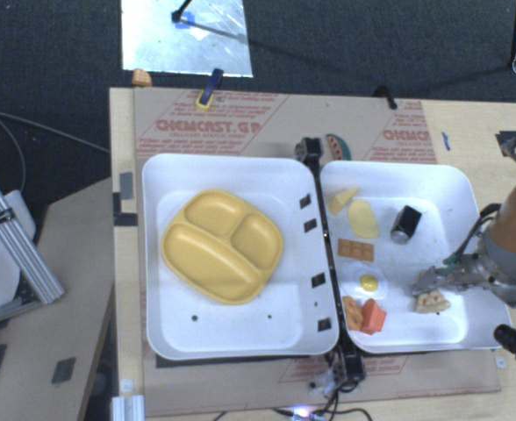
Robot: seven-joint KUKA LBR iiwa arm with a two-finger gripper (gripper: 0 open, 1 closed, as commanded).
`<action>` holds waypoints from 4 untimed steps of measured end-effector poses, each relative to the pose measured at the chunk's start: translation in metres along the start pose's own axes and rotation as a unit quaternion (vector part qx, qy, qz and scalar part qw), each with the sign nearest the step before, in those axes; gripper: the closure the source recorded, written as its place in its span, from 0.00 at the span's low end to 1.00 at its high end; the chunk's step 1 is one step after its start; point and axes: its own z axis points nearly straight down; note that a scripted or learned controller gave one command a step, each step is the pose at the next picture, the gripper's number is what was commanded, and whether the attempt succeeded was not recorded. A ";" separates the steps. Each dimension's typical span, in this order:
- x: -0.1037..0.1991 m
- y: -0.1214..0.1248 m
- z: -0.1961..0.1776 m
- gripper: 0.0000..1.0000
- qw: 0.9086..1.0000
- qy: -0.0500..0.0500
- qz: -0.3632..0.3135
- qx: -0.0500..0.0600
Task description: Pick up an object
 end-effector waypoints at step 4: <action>0.012 0.143 -0.132 1.00 1.000 -0.002 -0.002 -0.006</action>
